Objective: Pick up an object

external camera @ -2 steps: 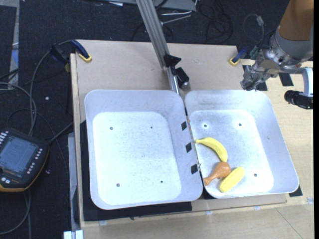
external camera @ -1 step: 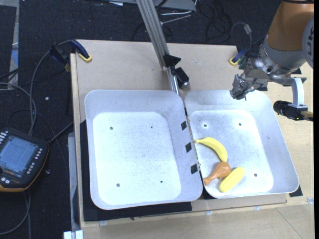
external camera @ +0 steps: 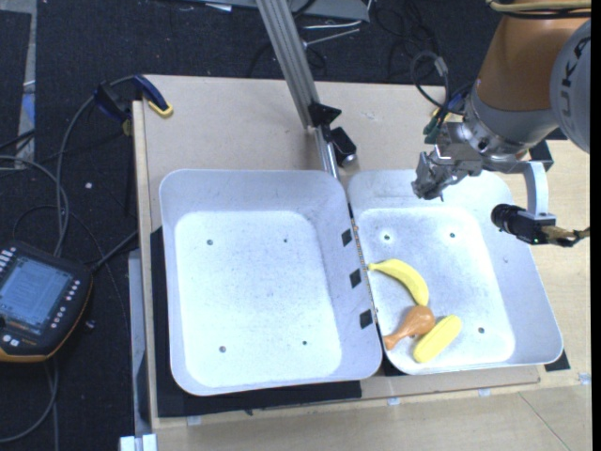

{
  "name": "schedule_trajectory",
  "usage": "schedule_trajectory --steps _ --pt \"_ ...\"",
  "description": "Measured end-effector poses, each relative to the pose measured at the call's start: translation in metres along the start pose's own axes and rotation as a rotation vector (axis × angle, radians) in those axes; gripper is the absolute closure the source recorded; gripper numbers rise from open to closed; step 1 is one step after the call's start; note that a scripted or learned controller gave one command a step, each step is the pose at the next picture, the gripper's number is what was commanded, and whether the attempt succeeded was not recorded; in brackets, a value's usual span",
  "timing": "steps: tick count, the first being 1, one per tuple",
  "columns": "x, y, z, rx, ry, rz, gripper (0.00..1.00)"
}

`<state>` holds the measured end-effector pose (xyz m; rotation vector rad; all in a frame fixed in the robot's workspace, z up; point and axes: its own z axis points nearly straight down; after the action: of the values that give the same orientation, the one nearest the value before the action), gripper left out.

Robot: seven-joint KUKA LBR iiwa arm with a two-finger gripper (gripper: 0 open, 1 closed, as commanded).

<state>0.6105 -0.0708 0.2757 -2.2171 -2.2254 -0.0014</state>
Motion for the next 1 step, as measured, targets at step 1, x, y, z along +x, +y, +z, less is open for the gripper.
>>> schedule_trajectory --steps 1 --pt "0.0470 -0.0206 -0.0019 0.000 0.000 0.000 1.00"
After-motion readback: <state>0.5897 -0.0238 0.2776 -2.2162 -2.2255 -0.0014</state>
